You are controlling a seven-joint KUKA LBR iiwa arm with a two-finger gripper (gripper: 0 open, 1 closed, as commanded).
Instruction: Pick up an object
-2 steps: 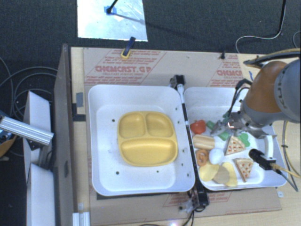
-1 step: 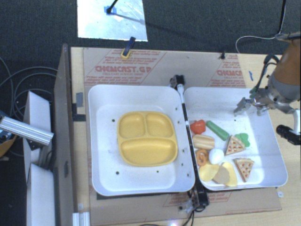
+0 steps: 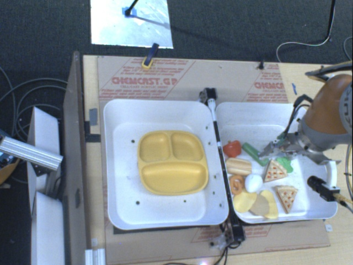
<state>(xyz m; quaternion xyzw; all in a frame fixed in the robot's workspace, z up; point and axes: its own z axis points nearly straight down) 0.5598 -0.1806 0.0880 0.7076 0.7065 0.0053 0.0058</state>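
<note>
- The arm enters from the right edge of the frame and bends down over the right bin, since all the loose toy food lies in that bin's lower half.
- The gripper sits low at the middle right of the frame, just above the pile; I cannot tell how far its fingers are parted, and nothing visibly sits between them.
- Nearest its tip are a green piece, a hot dog and a sandwich triangle, any of which may be the target.
- A red piece, a white egg, a second triangle and yellow slices crowd close, so a clean grasp looks hard.
- The left bin holds a yellow divided plate at centre frame, well apart from the arm's work.
</note>
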